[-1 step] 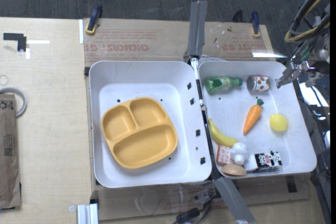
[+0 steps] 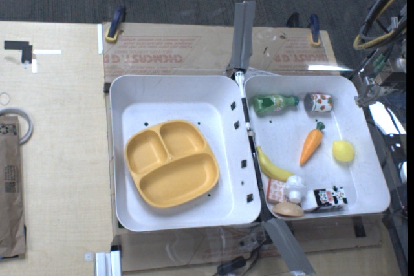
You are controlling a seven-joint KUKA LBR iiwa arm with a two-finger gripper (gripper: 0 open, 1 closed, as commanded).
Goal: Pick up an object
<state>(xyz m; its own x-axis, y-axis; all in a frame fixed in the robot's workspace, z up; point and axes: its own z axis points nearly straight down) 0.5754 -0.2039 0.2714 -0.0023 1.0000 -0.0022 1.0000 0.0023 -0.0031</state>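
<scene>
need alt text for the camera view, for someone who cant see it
Two shallow white bins sit side by side on a bench, seen from above: the left bin holds a yellow divided plate. The right bin holds a green bottle, a small can, a carrot, a lemon, a banana and small cartons.

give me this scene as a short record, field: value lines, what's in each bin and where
left bin: one yellow plastic divided plate, three compartments, lying flat
right bin: toy foods and small packages
far side: green plastic bottle on its side; small red and white can beside it
middle: orange toy carrot; yellow lemon to its right
near left wall: yellow banana
near edge: red and white carton, tan bread roll, black and white cow-print box
</scene>
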